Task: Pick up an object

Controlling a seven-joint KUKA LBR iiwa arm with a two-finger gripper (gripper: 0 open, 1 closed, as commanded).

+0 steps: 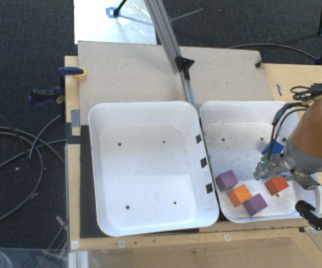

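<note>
We count four small blocks bunched in the lower part of the right bin (233,121), at the lower right of the frame: a purple block (226,180), an orange block (240,194) just below and right of it, a second purple block (255,204) touching or nearly touching the orange one, and a red-orange block (276,185) further right. Any of them would serve as the thing to pick up.

The gripper (268,169) sits low in that bin, just above and left of the red-orange block, with the arm's orange band (317,133) rising toward the right edge. We cannot tell how the jaws stand; wrist and cabling hide them. Nothing shows between them, so we judge that no block is held.

The risks, as we read them:
- The gripper looks offset from the red-orange block, so a close here may catch a corner and push the block away.
- The three left blocks lie so close that a descent among them could jam a finger on top of one, or scatter them.
- The red-orange block lies near the bin's lower right wall, which could foul a finger.

The left bin (144,116) lies beside it, mid-frame.
</note>
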